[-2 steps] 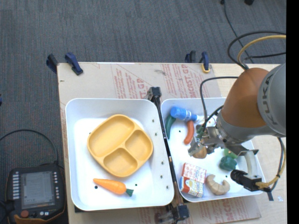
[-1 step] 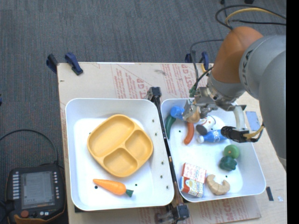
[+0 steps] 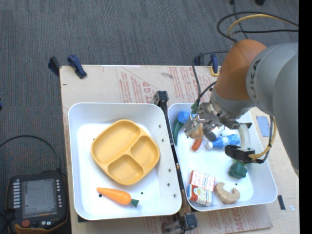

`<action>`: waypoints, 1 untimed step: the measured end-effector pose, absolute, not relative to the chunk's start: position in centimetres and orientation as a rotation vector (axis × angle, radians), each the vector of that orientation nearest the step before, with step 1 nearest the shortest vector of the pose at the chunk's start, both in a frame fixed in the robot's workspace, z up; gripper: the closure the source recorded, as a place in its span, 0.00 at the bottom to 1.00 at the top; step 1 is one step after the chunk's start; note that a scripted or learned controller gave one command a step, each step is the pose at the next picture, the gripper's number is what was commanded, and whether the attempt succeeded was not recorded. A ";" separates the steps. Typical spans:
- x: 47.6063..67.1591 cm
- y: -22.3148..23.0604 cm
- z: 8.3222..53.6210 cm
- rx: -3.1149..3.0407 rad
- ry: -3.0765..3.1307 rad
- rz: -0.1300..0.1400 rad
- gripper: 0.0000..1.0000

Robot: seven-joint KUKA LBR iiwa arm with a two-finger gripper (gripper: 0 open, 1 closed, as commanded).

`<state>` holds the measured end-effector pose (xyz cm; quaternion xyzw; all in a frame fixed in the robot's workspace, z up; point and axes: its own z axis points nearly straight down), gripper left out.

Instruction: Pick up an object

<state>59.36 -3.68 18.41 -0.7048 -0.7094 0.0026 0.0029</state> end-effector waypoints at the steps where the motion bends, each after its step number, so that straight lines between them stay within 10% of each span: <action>1: 56.6 1.0 18.4 -2.211 -2.224 0.009 1.00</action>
